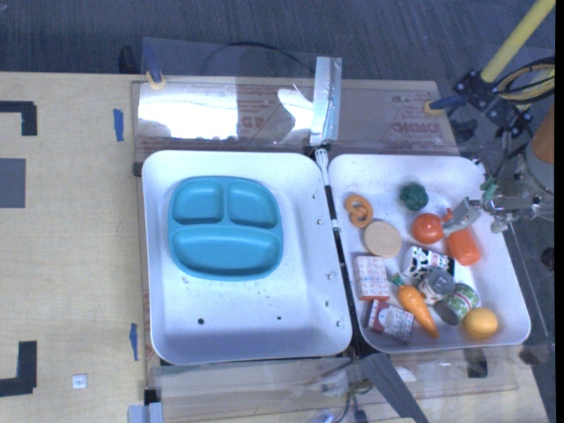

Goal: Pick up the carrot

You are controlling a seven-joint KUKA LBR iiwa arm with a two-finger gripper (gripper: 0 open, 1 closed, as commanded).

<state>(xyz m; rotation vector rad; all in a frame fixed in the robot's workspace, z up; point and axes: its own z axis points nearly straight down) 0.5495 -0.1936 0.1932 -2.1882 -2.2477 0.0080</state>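
Figure. Overhead view of the two-bin bench. The carrot (416, 308) lay in the right bin (515, 276), near its front wall, tip pointing to the front right. It was hemmed in closely: a small printed packet (391, 322) sat just beside it on the left, a green-labelled can (458, 303) just beside it on the right, and a black-and-white carton (426, 261) behind it. The gripper (480, 208) stood over the bin's right rear, well apart from the carrot, near a red tomato (427, 227) and an orange cylinder (464, 246); we could not tell how its pincer stood, and we saw nothing held in it.

We judged crowding the chief risk. A descending finger might land on the can or the packet rather than beside the carrot, or the pincer might close on a neighbour. The tapered, smooth-looking body might also slip out. The orange cylinder and a yellow-orange fruit (480, 323) shared the carrot's colour and could be mistaken for it.

The left bin (159, 263) held a blue divided plate (226, 226). Both bins rested on a pale wooden bench (66, 236) marked with blue tape (118, 123), above dark grey carpet (264, 7).
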